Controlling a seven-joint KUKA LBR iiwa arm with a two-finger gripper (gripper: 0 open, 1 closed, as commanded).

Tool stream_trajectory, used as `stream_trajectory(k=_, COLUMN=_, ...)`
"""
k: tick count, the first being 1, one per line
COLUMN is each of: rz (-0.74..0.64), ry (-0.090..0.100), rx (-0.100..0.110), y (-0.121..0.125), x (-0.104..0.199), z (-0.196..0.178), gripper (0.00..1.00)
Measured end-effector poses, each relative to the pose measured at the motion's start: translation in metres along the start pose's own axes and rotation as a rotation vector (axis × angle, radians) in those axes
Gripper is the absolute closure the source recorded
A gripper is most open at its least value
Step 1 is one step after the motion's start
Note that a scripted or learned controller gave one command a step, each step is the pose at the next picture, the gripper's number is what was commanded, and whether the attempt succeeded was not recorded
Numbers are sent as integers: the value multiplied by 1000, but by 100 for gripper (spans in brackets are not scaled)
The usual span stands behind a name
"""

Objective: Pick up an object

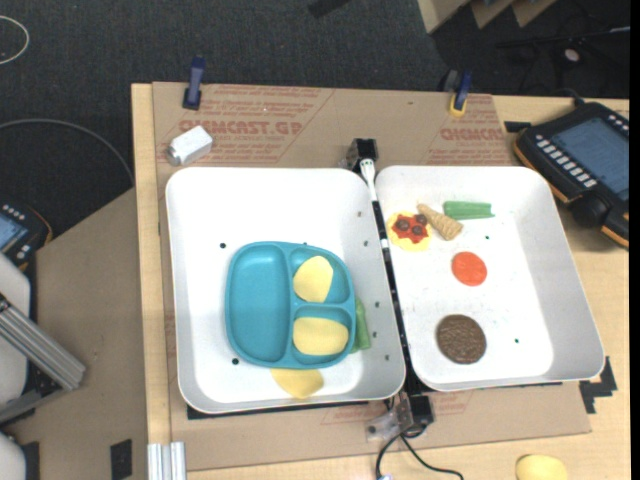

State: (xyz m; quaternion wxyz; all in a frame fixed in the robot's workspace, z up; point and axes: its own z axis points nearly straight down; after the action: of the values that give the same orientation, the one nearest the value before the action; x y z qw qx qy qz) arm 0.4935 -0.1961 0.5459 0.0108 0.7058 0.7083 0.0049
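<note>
The left bin (200, 218) holds a blue compartment tray (262, 303) with two yellow pieces in its right-hand compartments: one at the upper right (314, 279) and one at the lower right (320, 336). A third yellow piece (298, 380) lies just below the tray, and a thin green piece (361, 326) rests against the tray's right side. In the right bin (530, 298) lie a green strip (468, 209), a tan cone (441, 222), a yellow slice with red dots (408, 230), an orange-red disc (469, 268) and a brown disc (461, 339).
A brown board (300, 118) underlies both bins, with clamps at its back edge (194, 80) (460, 90) and a small white block (190, 145) at back left. A black handheld pendant (585, 158) sits at the right. A yellow object (540, 467) lies at the bottom right.
</note>
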Motion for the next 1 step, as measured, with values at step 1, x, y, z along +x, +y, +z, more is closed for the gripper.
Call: stream_trajectory(k=1, rz=3, ry=14, rx=37, y=-19, x=27, z=151, gripper=100)
